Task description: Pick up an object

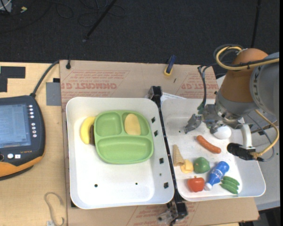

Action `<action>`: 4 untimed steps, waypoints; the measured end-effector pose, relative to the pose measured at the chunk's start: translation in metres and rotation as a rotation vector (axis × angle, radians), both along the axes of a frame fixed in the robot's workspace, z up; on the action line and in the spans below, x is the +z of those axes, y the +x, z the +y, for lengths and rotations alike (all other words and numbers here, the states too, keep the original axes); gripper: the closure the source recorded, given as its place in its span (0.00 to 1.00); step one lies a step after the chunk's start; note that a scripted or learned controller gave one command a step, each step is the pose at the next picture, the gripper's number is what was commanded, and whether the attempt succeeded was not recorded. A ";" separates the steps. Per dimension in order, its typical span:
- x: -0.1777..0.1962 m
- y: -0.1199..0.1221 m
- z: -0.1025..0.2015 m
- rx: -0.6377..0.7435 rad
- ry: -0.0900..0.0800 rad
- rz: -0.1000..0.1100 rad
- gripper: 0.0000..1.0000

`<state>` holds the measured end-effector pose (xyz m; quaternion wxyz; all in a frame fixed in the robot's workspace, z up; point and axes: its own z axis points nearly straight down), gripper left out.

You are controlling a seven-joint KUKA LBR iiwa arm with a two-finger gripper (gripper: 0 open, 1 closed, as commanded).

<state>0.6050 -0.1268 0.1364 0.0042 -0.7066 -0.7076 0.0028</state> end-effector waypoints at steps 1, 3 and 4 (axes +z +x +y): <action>-0.052 -0.001 0.002 0.000 0.000 -0.003 0.00; 0.021 0.006 0.006 0.000 -0.002 -0.013 1.00; 0.074 0.005 0.015 0.000 -0.002 -0.012 1.00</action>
